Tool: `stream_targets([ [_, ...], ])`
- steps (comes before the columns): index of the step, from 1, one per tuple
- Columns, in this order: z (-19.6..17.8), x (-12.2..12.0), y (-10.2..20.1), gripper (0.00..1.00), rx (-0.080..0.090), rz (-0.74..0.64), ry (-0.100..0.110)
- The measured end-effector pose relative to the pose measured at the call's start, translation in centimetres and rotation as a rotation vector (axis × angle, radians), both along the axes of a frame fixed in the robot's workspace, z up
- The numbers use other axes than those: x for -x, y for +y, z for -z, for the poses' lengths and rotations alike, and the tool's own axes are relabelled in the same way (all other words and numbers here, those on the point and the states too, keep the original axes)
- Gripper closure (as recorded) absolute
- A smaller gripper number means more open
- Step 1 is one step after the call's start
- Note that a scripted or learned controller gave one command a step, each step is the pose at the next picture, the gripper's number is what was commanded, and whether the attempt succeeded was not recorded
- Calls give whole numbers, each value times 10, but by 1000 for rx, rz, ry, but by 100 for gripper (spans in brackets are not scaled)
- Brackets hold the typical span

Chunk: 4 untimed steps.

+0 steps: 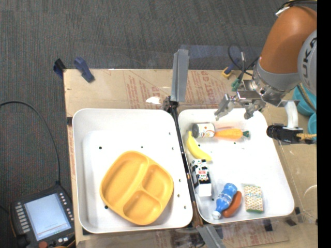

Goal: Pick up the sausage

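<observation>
The sausage (234,204) is a small reddish-brown link lying near the front edge of the right bin (274,161), pressed against a blue bottle (224,199). My gripper (237,107) hangs at the far edge of the right bin, above and behind the orange carrot (229,134). Its two fingers (223,107) are spread apart with nothing between them. The sausage lies well away from the gripper, toward the front.
The right bin also holds a small can (202,130), a banana (195,148), a black and white carton (201,177) and a patterned packet (253,198). The left bin (88,138) holds a yellow divided plate (137,187). A grey post (179,76) stands behind the bins.
</observation>
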State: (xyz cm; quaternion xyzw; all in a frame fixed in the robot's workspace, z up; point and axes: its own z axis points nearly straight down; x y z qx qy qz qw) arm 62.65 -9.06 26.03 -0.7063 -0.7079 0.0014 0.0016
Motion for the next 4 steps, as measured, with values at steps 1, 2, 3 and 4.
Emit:
stream_targets([
  [1, 96, -17, 4, 0, -2, -245, -1],
  [2, 169, -20, -7, 0, -1, -258, -11],
  [3, 161, -19, -9, 100, -3, -250, -7],
  [4, 76, 4, -30, 100, -1, -516, -6],
])
